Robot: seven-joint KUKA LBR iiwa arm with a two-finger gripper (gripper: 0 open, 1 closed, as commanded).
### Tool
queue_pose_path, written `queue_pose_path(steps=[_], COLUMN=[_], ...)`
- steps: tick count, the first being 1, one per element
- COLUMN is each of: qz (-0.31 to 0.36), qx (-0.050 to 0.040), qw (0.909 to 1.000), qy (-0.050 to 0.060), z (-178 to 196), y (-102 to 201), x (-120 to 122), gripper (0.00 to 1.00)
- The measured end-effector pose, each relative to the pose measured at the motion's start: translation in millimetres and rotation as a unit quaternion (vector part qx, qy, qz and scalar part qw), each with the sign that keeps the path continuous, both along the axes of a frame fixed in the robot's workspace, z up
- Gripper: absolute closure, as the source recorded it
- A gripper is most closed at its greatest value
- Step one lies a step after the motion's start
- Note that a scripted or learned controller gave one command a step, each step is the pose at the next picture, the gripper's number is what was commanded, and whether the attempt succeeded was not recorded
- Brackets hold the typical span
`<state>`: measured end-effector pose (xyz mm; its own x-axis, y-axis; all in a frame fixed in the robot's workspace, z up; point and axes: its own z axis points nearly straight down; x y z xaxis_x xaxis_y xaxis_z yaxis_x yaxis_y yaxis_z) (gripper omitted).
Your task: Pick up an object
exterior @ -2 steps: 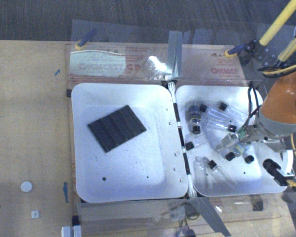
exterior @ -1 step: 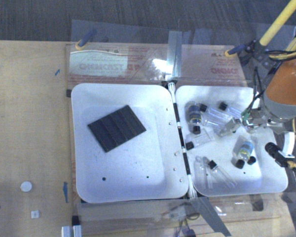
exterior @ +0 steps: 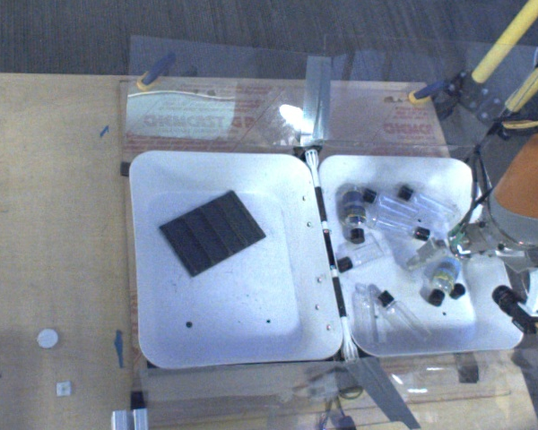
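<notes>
Hanging low at the right edge of the right bin (exterior: pixel 412 164), the tool (exterior: pixel 455 245) is seen among small clear bottles (exterior: pixel 403 211). Nothing can be told about its grip. No bottle is seen lifted, so picking is judged not yet done. A dark flat pad (exterior: pixel 212 232) is left in the left bin (exterior: pixel 152 312).

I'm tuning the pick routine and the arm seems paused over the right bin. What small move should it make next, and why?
Probably a short drop straight down onto the clear vial by the bin's right side. The claw hangs just above that vial among several scattered black-capped vials, and nothing shows between its tips. The dark flat panel in the left bin lies much farther off.
</notes>
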<state>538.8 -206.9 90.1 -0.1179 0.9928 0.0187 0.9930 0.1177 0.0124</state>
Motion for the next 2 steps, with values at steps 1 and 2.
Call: queue_pose_path(steps=[1, 2], qz=[-0.002, -0.090], qx=[-0.0069, -0.0097], qw=[1.0000, 0.9959], qy=[-0.002, 0.005], z=[8.9, 98.7], y=[-5.8, 83.6], x=[-0.6, 53.6], gripper=[1.00, 1.00])
